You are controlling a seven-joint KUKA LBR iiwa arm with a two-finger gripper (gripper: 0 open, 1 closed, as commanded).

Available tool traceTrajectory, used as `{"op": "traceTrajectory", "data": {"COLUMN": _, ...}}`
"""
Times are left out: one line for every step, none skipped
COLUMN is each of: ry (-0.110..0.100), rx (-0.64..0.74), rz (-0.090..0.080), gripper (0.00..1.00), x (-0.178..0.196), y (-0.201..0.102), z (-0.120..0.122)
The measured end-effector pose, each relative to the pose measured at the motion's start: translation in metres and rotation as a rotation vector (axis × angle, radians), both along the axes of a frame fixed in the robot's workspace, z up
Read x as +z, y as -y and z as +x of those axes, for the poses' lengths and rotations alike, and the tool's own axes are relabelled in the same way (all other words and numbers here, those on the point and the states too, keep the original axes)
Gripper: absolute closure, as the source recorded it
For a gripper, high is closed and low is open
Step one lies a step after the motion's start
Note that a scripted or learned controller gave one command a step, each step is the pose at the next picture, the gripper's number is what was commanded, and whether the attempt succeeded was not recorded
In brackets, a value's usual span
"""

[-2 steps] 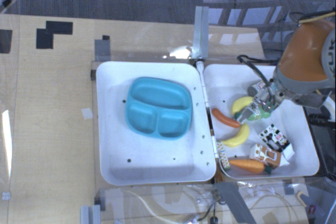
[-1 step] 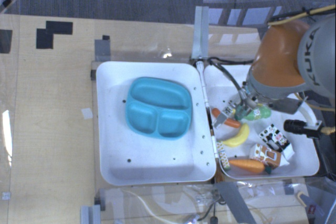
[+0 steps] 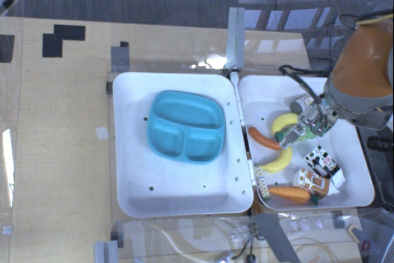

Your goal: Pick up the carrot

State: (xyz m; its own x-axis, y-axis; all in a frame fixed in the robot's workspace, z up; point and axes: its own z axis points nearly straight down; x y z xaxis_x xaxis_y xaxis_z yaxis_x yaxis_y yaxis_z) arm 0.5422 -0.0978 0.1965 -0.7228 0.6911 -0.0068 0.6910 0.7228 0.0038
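The tapered orange carrot with a green stub point(image 3: 290, 194) lies along the near wall of the right white bin point(image 3: 363, 194), not yet lifted, so the whole pick remains. My tool point(image 3: 297, 132) hovers farther back, over the curved yellow banana point(image 3: 281, 143) and beside an orange-red sausage-shaped piece point(image 3: 265, 139); whether it is apart or together I cannot tell. My arm point(image 3: 363, 71) reaches in from the right, wrist angled down-left.
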Motion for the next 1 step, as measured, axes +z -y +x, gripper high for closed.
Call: {"op": "traceTrajectory", "data": {"ry": -0.001, "rx": 0.246, "rz": 0.001, "gripper": 0.00, "x": -0.0113, "y": -0.0912, "z": 0.0209}}
